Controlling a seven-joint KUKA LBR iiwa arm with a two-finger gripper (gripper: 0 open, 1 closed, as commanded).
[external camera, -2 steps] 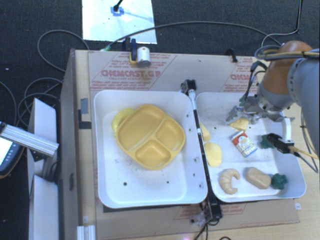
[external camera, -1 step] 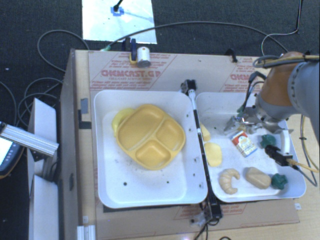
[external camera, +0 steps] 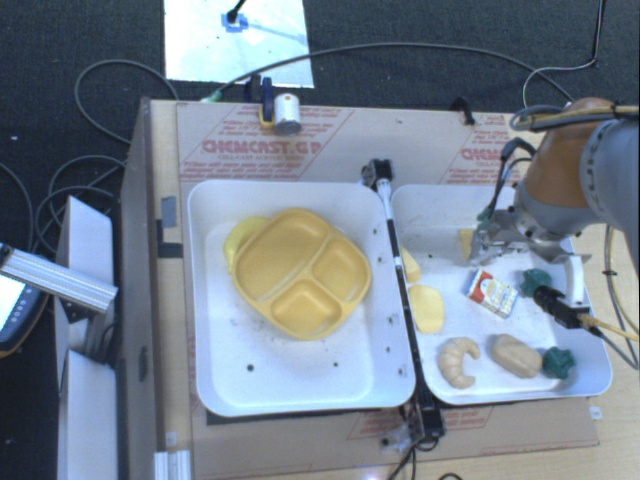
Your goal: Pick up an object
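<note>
On the tabletop (external camera: 330, 138), the left bin (external camera: 215, 368) carried a yellow divided plate (external camera: 300, 273), tilted over a second yellow piece (external camera: 240, 240) that peeked out at its upper left and was mostly hidden beneath it. A black bar (external camera: 395, 268) ran along the seam between that bin and the right bin (external camera: 440, 208).

Just right of the bar, a pale yellow slice (external camera: 427, 308) lay flat, with another yellow scrap (external camera: 410, 264) above it, partly cut off by the bar. Below the slice sat a croissant (external camera: 459, 360). Right of the slice lay a small red and white carton (external camera: 491, 293), and below it a tan bread roll (external camera: 516, 355), flanked on its far side by a dark green piece (external camera: 559, 362). Another green bit (external camera: 535, 280) showed beside the carton, half covered by the arm's fittings.

The hand (external camera: 492, 243) hung just above the carton, beside a small yellow chunk (external camera: 466, 241). Its tips were too blurred to tell whether they stood apart or together; nothing was seen between them.
</note>
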